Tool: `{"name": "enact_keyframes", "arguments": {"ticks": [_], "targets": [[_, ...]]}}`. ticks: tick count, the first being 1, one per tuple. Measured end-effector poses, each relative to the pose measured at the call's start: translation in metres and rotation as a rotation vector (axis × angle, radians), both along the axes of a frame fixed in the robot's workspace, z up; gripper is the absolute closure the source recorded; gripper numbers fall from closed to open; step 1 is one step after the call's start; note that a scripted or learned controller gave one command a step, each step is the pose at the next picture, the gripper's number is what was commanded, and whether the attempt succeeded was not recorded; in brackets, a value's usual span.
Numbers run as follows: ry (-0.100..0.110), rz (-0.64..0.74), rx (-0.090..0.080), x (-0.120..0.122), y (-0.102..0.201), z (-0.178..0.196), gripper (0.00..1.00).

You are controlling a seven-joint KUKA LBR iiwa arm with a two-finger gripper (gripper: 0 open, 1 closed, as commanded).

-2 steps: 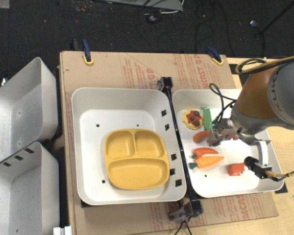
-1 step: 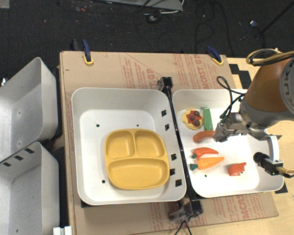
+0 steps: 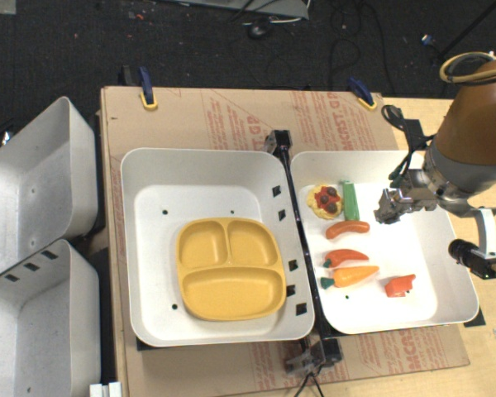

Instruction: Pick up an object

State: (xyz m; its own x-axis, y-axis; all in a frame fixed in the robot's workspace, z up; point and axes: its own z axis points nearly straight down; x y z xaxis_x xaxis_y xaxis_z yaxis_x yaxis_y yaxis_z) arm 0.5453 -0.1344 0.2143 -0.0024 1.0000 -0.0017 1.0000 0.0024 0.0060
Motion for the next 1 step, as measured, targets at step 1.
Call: {"name": "enact_keyframes", "arguments": {"ticks": [1], "targets": [[0.002, 0.001, 0.0, 0.0011, -0.0001, 0.0265, 1.0]]}}
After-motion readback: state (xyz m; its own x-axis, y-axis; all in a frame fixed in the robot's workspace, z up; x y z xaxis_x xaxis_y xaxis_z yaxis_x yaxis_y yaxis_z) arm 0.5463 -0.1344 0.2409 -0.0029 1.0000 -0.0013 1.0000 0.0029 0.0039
